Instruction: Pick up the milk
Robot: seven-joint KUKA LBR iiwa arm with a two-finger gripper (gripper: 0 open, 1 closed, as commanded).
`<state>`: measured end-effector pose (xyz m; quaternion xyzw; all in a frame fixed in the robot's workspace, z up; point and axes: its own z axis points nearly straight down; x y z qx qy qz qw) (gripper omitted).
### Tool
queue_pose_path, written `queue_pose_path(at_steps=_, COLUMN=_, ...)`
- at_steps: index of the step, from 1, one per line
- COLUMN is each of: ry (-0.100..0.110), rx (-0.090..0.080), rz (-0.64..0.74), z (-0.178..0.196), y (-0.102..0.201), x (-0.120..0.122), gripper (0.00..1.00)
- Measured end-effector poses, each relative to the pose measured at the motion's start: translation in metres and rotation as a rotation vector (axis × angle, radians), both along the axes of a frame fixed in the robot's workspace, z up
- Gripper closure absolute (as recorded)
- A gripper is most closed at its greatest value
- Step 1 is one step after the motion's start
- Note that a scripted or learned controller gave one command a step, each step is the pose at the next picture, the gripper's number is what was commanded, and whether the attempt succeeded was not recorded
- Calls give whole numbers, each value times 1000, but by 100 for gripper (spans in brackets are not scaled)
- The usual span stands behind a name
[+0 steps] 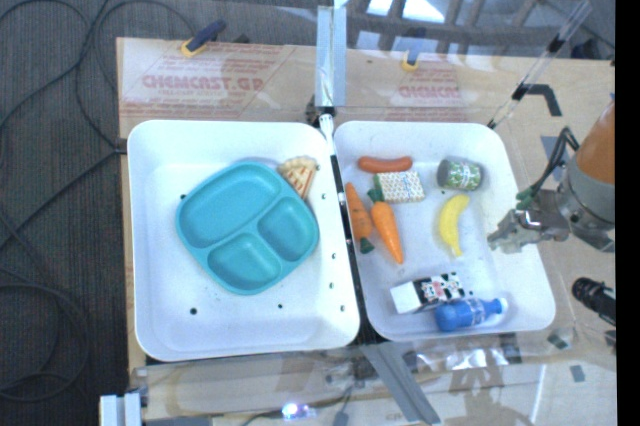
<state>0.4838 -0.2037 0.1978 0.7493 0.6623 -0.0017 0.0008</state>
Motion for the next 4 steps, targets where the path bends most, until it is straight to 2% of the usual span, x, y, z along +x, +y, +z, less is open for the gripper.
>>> queue_pose_path(at_steps=1, ry=1, rx=4, rz=46, z=8, y=-3, x=34, gripper=100)
queue_pose_path(at_steps=2, ry=0, rx=0, rz=-61, z=77, y=-1, x=26, gripper=100)
queue_pose_path(at_steps=3, ry=1, rx=2, rz=161, z=53, y=8, x=0, gripper=100)
queue_pose_path(at_steps=4, ry=0, rx=1, rz=256, z=31, y=25, x=0, gripper=100)
